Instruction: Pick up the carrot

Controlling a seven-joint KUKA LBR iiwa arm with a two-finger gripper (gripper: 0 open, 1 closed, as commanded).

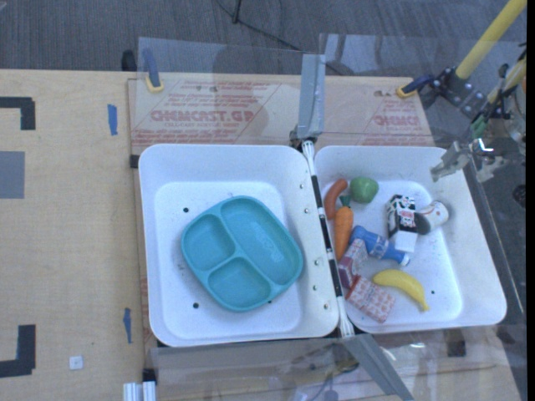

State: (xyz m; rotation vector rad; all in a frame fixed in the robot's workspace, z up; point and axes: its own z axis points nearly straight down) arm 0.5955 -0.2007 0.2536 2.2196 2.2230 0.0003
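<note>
Listing from the left edge: pale wooden bench (67, 224), bearing black corner marks and short strips of blue tape.

Left bin (159, 182): shallow, white, holding one turquoise divided plate (242, 251) with three compartments, lying flat and turned at an angle, roughly central on the bin floor.

Divider: a grey upright bracket (311, 98) stands at the far end of the seam where the two bins meet; clear plastic sheeting with red lettering lies behind both bins.

Right bin (476, 257): shallow, white, holding several items.
- Carrot (343, 230): orange, lying lengthwise along the bin's left wall, near the seam, thick end toward the far side.
- Red-orange curved piece (334, 195): just beyond the carrot, also by the left wall.
- Green round item (364, 190): beside that curved piece, toward the far wall.
- Blue bottle-like item (378, 246): on its side, just right of the carrot.
- Red-and-white packet (370, 298): near corner, below the carrot's tip.
- Banana (402, 287): yellow, beside the packet.
- Black-and-white toy (406, 215): mid-bin, with a white block touching it.

Gripper (468, 159): at the bin's far right corner, above the rim, well apart from the carrot; whether its pincer is spread or pressed together cannot be told. Nothing visibly between the fingers.
</note>
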